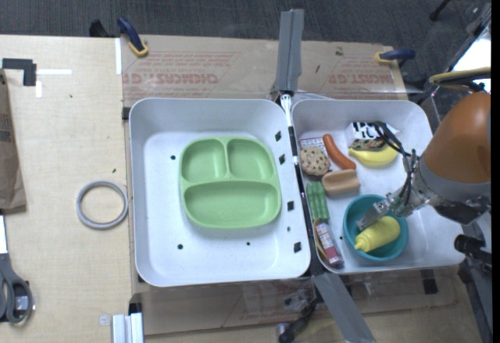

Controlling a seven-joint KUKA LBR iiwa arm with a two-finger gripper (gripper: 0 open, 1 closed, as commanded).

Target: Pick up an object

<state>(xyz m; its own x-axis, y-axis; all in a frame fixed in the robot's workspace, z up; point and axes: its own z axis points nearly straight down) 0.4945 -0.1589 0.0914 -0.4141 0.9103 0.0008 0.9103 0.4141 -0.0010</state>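
The right bin (pixel 418 119) holds several toy foods: a yellow banana (pixel 373 155), an orange-red sausage (pixel 338 152), a speckled cookie (pixel 314 161), a tan bun (pixel 340 181), a long green piece (pixel 316 203) and a red wrapped bar (pixel 327 243). At its front sits a blue bowl (pixel 353 218) with a yellow bottle (pixel 379 234) lying in it. My gripper (pixel 380 211) reaches in from the right, low over the bowl's rim, just above the yellow bottle. Nothing is visibly held.
The left bin (pixel 148 201) holds a green divided plate (pixel 230 181). On the bench to the left lie a grey tape ring (pixel 102 203), scissors (pixel 14 294) and a brown bag (pixel 9 154). A grey upright bar (pixel 289 52) stands behind the bins' divider.
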